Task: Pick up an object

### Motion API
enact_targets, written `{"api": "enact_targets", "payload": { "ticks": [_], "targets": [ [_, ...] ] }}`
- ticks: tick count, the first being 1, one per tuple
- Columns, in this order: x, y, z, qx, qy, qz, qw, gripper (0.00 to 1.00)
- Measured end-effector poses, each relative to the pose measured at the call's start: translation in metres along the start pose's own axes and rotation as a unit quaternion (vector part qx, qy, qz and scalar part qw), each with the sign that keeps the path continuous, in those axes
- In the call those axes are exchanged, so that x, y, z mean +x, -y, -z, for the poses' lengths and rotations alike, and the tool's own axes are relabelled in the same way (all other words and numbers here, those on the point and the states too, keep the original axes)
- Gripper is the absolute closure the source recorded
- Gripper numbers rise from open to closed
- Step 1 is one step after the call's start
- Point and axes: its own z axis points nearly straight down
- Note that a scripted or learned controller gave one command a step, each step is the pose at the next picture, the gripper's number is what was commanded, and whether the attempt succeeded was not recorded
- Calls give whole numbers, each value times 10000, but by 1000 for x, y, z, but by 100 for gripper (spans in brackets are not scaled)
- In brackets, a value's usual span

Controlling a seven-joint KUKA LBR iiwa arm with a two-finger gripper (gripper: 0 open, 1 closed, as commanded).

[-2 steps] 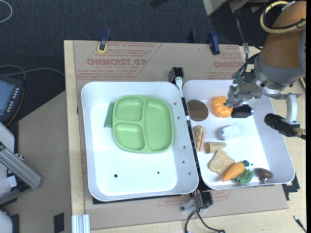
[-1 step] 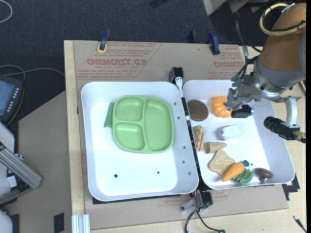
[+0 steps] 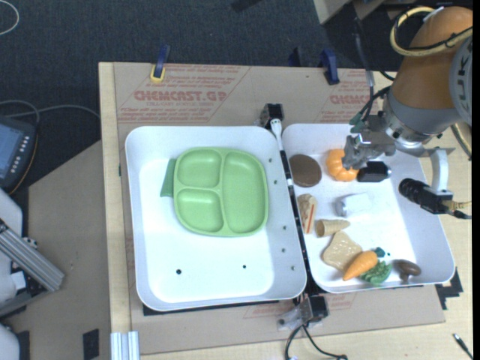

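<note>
The right bin [image 3: 417, 231] holds several toy foods. An orange pumpkin-like piece [image 3: 340, 166] lies near its far edge, beside a brown round disc [image 3: 305, 169]. My gripper [image 3: 361, 154] hangs low over the bin at the pumpkin's right side, touching or nearly touching it. A black part of the tool [image 3: 373, 173] sits just below. Nearer the front lie a pale grey-white piece [image 3: 354, 203], a striped strip [image 3: 306, 209], a tan wedge [image 3: 331, 226], a bread slice [image 3: 340, 250], a carrot [image 3: 361, 264] with green leaves, and a brown mushroom [image 3: 407, 268].
The left bin [image 3: 210, 272] holds a green divided plate [image 3: 221, 191]. A black divider clip [image 3: 273, 115] sits between the bins at the far edge. The grey arm with its orange band [image 3: 427, 58] comes in from the upper right, and a black cable fitting [image 3: 422, 193] overhangs the right bin.
</note>
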Motion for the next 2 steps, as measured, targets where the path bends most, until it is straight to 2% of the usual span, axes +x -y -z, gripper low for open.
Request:
{"api": "enact_targets", "payload": {
  "ticks": [1,2],
  "targets": [
    [-6,-4,14,-30,6,-4,10000,100],
    [3,12,4,3,-3,-9,10000,100]
  ]
}}
